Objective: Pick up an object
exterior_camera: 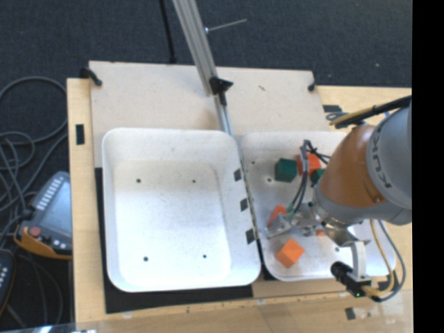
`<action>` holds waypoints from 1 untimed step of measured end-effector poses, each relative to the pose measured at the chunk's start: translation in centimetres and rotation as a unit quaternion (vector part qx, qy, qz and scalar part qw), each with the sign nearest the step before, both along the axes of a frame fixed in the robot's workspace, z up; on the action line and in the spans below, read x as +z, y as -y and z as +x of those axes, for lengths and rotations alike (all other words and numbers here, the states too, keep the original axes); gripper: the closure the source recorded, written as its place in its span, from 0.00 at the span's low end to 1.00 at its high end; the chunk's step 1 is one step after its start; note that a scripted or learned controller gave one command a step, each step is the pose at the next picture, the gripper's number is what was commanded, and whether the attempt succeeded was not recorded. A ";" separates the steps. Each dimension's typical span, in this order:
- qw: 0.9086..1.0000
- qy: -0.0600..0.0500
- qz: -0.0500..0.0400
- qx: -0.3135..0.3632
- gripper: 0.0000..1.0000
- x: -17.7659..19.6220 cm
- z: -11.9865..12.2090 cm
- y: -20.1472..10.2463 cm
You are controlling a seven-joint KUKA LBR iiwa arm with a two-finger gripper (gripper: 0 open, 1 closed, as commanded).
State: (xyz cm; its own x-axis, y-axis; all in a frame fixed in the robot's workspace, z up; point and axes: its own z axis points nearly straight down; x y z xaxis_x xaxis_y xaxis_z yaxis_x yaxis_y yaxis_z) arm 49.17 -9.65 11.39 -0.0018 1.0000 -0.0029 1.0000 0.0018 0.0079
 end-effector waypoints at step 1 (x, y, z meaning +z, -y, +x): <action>1.000 -0.002 0.001 0.001 0.00 -1.7 5.8 0.7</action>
